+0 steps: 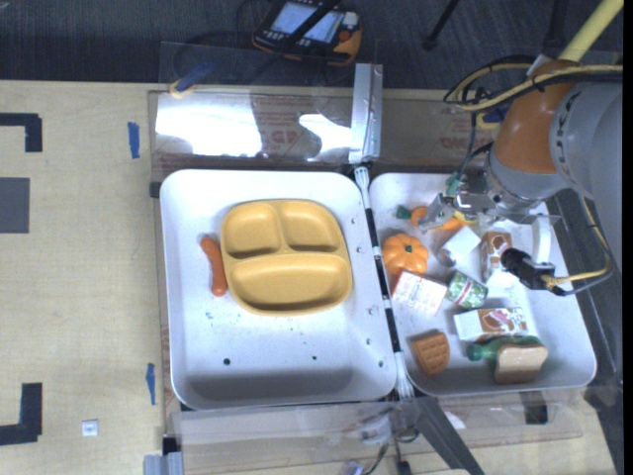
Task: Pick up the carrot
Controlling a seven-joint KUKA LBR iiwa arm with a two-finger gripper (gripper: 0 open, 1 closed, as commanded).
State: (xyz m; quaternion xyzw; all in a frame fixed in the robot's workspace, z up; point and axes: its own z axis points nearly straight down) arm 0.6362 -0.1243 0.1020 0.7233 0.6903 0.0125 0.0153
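Camera view is showing me the carrot [451, 224] lying in the right bin [584, 366], up near its far left corner. Its green top is pointing toward the divider between the bins, and part of its orange body is sitting under the tool. I am reading it as the carrot because of that green tuft.

The gripper [442, 206] is hanging directly over it, low enough that the two are overlapping from this angle. I cannot tell whether the claw is spread, pressed together or pinching anything, so I am not claiming a hold. The arm [534, 132] is reaching in from the right and bending down steeply, probably because the carrot is lying flat and wants a grab from above.

Just beside the carrot, toward me, a small pumpkin [406, 253] is resting against the divider. A white packet [420, 293] and a few cartons are crowding the middle of the bin, so I am judging the approach as tight, with a real chance of nudging a neighbour.

The left bin [188, 364] is holding a yellow divided plate [286, 255], with an orange sausage-shaped piece [215, 265] lying along its left side, well apart from the tool.
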